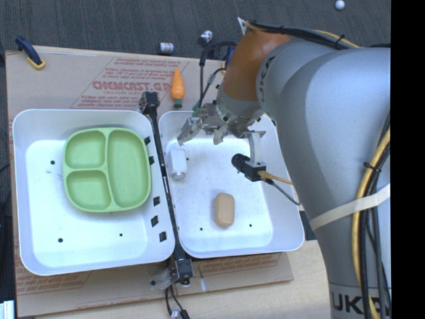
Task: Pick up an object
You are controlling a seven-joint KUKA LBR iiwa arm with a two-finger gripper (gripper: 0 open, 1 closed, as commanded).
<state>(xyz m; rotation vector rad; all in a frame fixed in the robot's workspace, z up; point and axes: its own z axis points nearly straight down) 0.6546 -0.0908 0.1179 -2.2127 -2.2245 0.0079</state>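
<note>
Nearest the bottom edge, a small dark clamp with trailing wires (pixel 178 271) sits at the front of the seam where the two shallow white bins meet. Both bins rest on a flat brown cardboard sheet with red print (pixel 126 85), which lies on the bench.

Just beyond the clamp, in the right white bin (pixel 282 234), a small tan oval object like a potato or bread roll (pixel 224 209) lies on the floor near the front, on its own and apart from everything else. Further back on the same floor, close to the left wall, a small white cylindrical object (pixel 177 163) stands or lies beside the seam. To its right a black plug-like piece with a thin yellow lead (pixel 249 168) juts from the arm's side.

In the left white bin (pixel 26 244), a pale green plastic plate with three compartments (pixel 107 169) lies flat a little behind the middle.

Above the rear half of the right bin hangs the grey arm with its orange band (pixel 255 62), its bulk covering the bin's right side. The metal two-finger gripper (pixel 202 130) points down toward the back left part of that bin, just beyond the white cylinder. Nothing is visibly between its fingers; I cannot tell whether they are spread or together.

Farthest back, a small orange carrot-shaped toy (pixel 177 85) rests on the cardboard behind the bins, and a blue and yellow clip (pixel 30 52) grips the sheet's far left corner.
</note>
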